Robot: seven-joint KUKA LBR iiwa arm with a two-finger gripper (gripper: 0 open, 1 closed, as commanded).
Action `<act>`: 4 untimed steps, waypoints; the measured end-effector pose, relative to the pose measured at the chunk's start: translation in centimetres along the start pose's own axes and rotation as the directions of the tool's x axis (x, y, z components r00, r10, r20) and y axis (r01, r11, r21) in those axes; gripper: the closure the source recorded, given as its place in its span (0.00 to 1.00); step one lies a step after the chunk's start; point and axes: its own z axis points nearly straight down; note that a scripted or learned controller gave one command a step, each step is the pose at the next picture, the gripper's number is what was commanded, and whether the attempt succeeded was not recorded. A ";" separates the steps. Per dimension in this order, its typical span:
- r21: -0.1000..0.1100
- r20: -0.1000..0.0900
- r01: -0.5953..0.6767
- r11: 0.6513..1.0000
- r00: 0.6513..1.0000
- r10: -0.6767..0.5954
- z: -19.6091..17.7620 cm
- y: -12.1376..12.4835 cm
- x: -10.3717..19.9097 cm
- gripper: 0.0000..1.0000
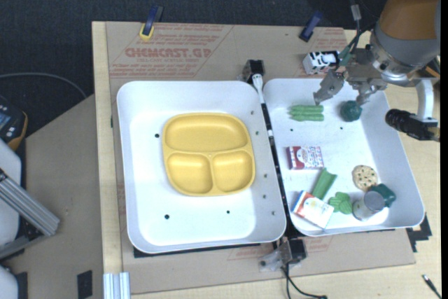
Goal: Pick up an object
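My gripper (345,93) hangs over the far part of the right bin (409,182), its fingers spread open with nothing between them. A dark green ball (350,110) lies just below it, near the right finger (365,90). A light green pea pod (306,113) lies a little left of the left finger. Nearer the front lie a red and white carton (304,157), a round cookie (364,176), a green cylinder (323,184), a small green toy (341,202), a grey and teal cup (373,201) and a white card box (313,210).
The left bin (140,213) holds a yellow divided plate (208,153). A small black and white item (320,61) sits on the bench behind the right bin. Clamps (148,23) stand at the board's far edge.
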 end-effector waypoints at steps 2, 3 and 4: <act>-0.008 0.001 0.001 1.000 1.000 -0.001 3.6 0.2 -0.4 0.00; -0.007 0.000 0.002 1.000 1.000 -0.002 9.9 0.7 0.0 0.00; -0.006 0.000 0.001 1.000 1.000 -0.001 16.1 0.2 -0.6 0.00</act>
